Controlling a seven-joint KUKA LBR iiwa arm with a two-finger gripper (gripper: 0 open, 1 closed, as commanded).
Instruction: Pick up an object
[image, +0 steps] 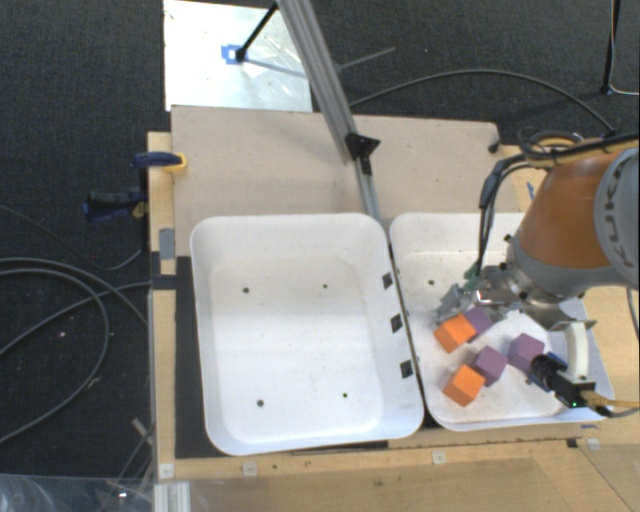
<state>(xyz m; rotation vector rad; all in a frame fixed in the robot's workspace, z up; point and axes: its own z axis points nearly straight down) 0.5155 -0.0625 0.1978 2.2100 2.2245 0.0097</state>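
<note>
Sitting in the right bin (420, 240), near its left wall, is the likely target: an orange block (456, 332) with a purple block (479, 320) touching its right side. The gripper (463, 298) hovers right above the pair, though from here I can't tell how wide it's set. Looks like the approach step, nothing lifted yet. Next comes a clean drop and close. Nearby lie another orange block (464, 385) and two purple cubes (491, 364), (526, 351).
</note>
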